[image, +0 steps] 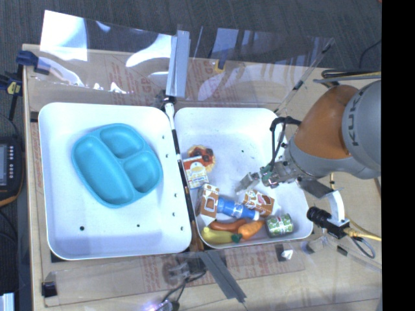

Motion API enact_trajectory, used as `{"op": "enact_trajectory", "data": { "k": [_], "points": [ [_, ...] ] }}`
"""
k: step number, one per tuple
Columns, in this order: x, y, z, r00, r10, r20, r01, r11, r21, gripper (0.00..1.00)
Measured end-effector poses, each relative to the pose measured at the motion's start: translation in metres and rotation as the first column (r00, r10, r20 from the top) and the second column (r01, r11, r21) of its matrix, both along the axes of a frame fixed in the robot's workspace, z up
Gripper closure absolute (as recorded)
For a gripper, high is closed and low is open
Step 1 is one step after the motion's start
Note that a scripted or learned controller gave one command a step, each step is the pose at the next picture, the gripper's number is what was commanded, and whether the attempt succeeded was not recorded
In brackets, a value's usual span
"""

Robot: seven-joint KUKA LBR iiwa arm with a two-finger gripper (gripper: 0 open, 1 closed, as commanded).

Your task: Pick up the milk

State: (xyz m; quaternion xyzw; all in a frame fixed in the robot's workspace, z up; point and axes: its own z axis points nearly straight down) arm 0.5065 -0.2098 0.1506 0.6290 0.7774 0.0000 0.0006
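KUKA arm, grey w/ orange band, reaches in from the right and hangs its gripper low over the right bin. The gripper sits above bare white floor near the bin's middle, just above a brown-and-white carton. From this angle it can't be told whether the gripper is open or closed, and nothing is seen held in it.

The milk carton, small, red-and-white, label too small to read, lies by the bin's left wall, well apart from the gripper. A round pastry is touching it on the far side.

The rest of the toy food crowds the bin's near edge. A second brown-and-white carton lies beside a blue bottle. Below them lie a sausage, a carrot and a banana. A green can is in the near-right corner.

The left bin holds one blue divided plate, lying flat.

Both bins sit side by side on a pale wood bench, w/ clear plastic sheets at the back edge and dark carpet beyond.
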Motion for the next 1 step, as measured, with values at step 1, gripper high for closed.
{"op": "enact_trajectory", "data": {
  "k": [1],
  "points": [
    [-0.0171,-0.0032,-0.0441,0.999,0.008,0.037,-0.008,1.0,-0.015,0.0]
  ]
}}
